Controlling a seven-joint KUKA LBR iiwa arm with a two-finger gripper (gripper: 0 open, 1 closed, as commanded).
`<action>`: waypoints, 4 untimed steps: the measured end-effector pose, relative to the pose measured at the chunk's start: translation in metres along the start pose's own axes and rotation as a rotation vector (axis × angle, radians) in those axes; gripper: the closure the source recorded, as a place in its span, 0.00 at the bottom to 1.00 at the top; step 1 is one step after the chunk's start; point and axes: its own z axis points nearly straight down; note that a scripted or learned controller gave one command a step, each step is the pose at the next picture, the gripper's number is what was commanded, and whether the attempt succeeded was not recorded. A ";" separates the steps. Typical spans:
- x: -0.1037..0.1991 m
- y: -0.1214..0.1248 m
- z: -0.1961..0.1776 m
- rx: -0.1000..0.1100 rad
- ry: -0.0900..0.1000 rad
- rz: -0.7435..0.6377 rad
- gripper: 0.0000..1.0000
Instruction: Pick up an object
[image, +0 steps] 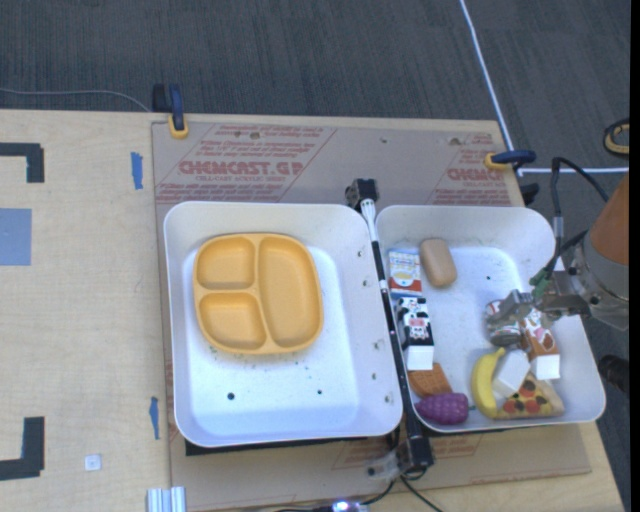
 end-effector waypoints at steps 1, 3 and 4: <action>-0.013 0.006 0.099 -0.001 0.000 0.000 0.00; 0.005 -0.011 0.093 -0.022 -0.017 0.006 1.00; 0.063 0.035 0.009 0.000 0.001 -0.001 1.00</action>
